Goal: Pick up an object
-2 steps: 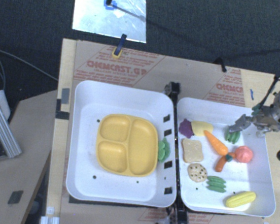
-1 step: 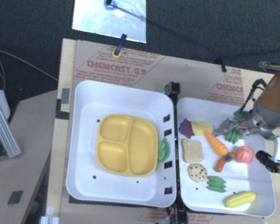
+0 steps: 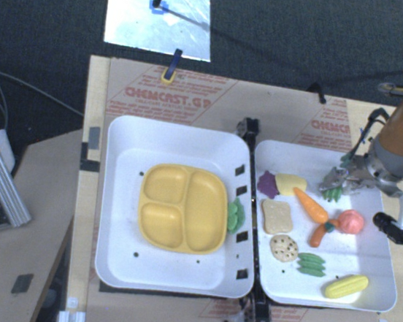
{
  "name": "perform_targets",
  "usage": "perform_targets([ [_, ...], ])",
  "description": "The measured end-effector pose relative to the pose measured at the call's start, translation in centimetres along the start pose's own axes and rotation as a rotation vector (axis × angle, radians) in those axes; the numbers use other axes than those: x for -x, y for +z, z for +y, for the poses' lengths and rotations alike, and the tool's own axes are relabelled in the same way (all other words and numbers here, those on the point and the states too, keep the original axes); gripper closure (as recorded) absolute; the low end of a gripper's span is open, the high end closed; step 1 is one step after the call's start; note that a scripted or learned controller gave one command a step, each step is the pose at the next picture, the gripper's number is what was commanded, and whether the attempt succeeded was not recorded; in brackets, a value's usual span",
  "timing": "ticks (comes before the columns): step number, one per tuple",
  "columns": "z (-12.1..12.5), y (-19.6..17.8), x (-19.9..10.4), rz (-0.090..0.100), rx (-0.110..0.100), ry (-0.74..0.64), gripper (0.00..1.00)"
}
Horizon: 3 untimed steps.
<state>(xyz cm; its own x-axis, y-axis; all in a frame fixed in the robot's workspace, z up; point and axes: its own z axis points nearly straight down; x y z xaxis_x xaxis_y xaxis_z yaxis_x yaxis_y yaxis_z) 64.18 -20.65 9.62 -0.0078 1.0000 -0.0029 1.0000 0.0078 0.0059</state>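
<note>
Working from the left of the frame, I see the left bin [image 3: 118, 204] with a yellow divided plate [image 3: 183, 209] at its centre and a green toy [image 3: 235, 216] squeezed against the bin's right wall. In the right bin [image 3: 385, 273] lie a purple piece [image 3: 267, 183], a pale yellow block [image 3: 291, 183], a toast slice [image 3: 277, 217], a cookie [image 3: 284, 247], a carrot [image 3: 310, 205], a pea pod [image 3: 311, 264], a corn cob [image 3: 345, 286] and a pink-red fruit [image 3: 351, 221]. My gripper [image 3: 337, 183] sits at the upper right of that bin, over something green [image 3: 334, 193]; I cannot tell its opening or whether it has a hold. These toys look like light, hard, smooth plastic, so I judge they would slip. I would pinch the carrot across its thick middle.
</note>
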Motion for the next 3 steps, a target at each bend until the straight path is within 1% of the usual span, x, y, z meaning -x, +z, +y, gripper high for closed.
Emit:
perform_targets([
  [1, -1.4, -13.8, -5.0, 0.002, 0.009, -0.002, 1.0],
  [2, -1.0, -3.2, -12.1, 0.007, -0.011, -0.003, 1.0],
  [3, -5.3, -16.6, -19.7, 0.006, 0.002, -0.004, 1.0],
])
